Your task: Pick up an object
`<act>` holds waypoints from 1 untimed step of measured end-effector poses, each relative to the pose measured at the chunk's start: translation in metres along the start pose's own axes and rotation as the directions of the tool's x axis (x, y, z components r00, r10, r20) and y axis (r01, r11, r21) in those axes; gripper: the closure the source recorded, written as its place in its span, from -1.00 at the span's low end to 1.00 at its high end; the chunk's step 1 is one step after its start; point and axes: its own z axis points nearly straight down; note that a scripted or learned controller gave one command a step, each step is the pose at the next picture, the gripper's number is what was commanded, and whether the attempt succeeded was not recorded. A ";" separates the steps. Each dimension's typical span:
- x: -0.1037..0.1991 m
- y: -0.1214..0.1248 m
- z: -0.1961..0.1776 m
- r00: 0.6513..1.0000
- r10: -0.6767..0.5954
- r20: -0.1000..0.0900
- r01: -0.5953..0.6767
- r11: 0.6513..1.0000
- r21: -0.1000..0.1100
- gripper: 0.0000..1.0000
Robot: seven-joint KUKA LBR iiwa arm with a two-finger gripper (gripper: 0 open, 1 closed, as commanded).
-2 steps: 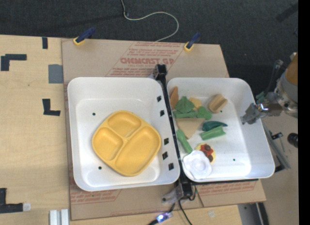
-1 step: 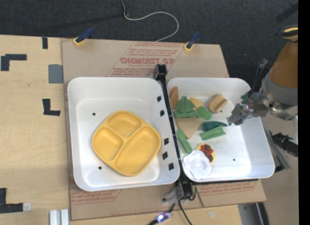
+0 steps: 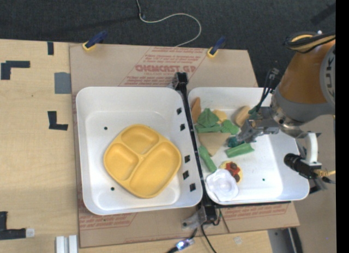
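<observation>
Your hand [image 3: 246,135] sits low in the right bin [image 3: 272,192], blurred against a green block [image 3: 240,149]; you cannot tell its grip or whether it touches the block.

Grey arm [image 3: 305,102] with broad orange band above wrist, black lettering partly visible on it. Dark metal gripper [image 3: 246,136]. Black cable along wrist; white bracket below.

Even, bright overhead light washes both bins [image 3: 87,137] near white, soft shadows hug their walls left of the gripper [image 3: 246,133], whose arm [image 3: 305,83] looks slightly blurred, edges undistorted.
</observation>
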 end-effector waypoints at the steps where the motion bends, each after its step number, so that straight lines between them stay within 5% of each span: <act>1: 0.028 0.010 -0.015 1.000 0.001 0.001 -0.001 1.000 -0.002 1.00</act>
